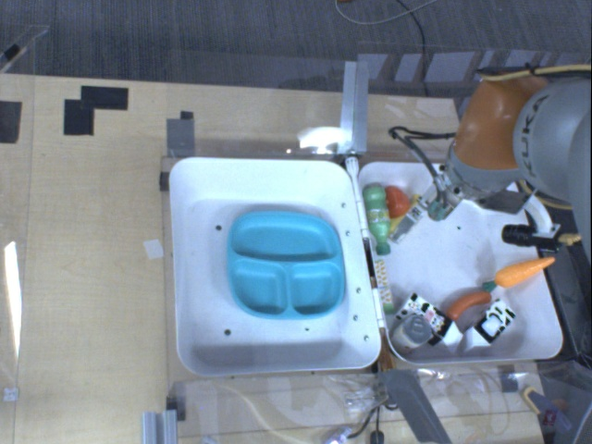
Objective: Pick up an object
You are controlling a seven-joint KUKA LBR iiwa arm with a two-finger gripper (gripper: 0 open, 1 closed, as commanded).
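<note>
Here the gripper hangs low over the far left corner of the right bin, slanting down and to the left from the grey arm with its orange band. Whether its tip is spread or closed cannot be told from this slanted look, and nothing can be made out in its hold.

Just beyond the tip, to the left, lies a green bottle, pressed against the bin's left wall with its long axis running near to far along that wall. A small red-orange piece sits beside the bottle on its right, just on the far side of the tip. These two are the closest candidates; the bottle lies left of the tip, so a grasp across its short width would suit, though the wall crowds one side.

Well apart, toward the near right, a carrot lies slanted, a red-orange sausage-shaped thing below it, and two black-and-white toys rest along the near edge.

The left bin carries a blue divided tray.
</note>
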